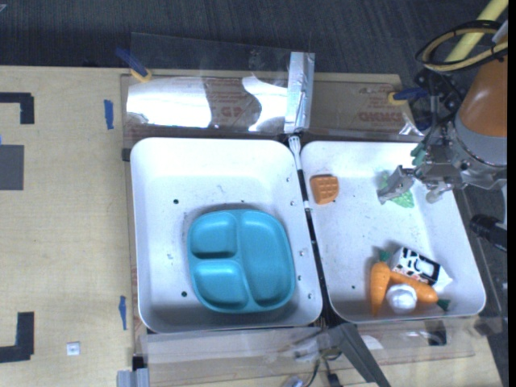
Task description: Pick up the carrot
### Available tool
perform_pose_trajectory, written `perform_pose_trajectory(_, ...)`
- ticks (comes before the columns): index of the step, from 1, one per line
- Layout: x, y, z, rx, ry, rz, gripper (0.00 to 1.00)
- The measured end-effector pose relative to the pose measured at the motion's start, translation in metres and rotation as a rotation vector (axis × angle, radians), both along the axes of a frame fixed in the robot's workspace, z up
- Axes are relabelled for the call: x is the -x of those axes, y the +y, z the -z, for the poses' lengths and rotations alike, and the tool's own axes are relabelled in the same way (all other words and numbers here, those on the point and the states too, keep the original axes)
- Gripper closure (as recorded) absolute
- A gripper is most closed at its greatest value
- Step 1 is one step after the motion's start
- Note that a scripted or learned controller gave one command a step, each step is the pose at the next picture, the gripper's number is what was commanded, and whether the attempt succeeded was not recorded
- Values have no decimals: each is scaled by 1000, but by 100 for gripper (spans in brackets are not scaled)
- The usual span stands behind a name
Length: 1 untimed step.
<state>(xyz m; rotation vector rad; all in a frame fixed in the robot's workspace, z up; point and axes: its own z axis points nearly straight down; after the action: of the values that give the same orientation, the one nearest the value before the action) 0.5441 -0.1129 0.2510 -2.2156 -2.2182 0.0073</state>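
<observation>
Grey arm with orange band reaches in from right; metal two-finger gripper (397, 185) hovers above right white bin (347, 216), grip state unclear, far from orange plastic carrot (378, 286).

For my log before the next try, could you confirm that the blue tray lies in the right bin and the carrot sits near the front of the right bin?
Not quite: the camera view shows the blue tray in the left bin, not the right bin. The carrot does sit near the front of the right bin.
</observation>
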Motion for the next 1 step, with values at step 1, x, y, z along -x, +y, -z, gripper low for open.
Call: perform_pose_trajectory(1, 58, 10, 111, -1, 5, 23, 0)
